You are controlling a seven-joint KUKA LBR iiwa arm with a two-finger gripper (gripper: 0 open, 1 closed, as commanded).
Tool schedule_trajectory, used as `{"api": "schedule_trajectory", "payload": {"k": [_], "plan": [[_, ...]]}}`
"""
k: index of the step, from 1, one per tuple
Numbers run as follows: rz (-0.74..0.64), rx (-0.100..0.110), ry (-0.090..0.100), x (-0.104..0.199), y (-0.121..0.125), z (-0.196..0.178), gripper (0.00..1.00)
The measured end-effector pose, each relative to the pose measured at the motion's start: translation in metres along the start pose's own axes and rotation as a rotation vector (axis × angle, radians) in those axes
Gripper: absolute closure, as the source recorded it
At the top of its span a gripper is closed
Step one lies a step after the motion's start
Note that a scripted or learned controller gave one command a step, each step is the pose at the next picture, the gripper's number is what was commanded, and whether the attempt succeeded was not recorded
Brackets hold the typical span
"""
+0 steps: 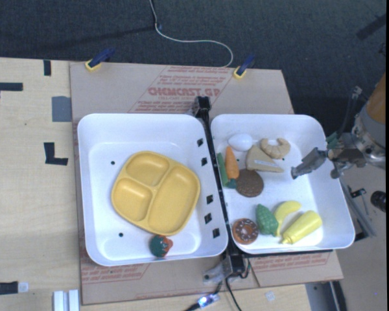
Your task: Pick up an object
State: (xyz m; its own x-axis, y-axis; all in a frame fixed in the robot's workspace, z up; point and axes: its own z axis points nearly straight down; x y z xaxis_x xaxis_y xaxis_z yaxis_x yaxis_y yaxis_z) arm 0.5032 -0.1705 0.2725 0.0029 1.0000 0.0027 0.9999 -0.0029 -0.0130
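Observation:
The right bin (311,129) holds several toy foods: a white egg (241,141), a croissant (275,148), a pale wedge (262,162), an orange carrot (231,163), a brown cookie (249,183), a green vegetable (267,219), a donut (245,230), a banana (286,209) and a yellow bottle (303,227). My gripper (319,168) hovers over the right side of this bin, to the right of the wedge and above the banana. Its fingers stand open with nothing between them.
The left bin (97,135) carries a yellow divided plate (157,192) and a small red-and-green toy (160,245) near its front wall. A black divider (211,167) runs between the bins. The bins sit on brown cardboard (175,89).

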Motion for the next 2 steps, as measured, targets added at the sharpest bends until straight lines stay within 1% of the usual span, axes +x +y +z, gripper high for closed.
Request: {"api": "schedule_trajectory", "payload": {"k": [1, 2], "plan": [[-0.004, -0.011, -0.003, 0.0, 0.002, -0.006, 0.0], [-0.003, -0.007, -0.002, -0.009, 0.004, 0.045, 0.0]]}}
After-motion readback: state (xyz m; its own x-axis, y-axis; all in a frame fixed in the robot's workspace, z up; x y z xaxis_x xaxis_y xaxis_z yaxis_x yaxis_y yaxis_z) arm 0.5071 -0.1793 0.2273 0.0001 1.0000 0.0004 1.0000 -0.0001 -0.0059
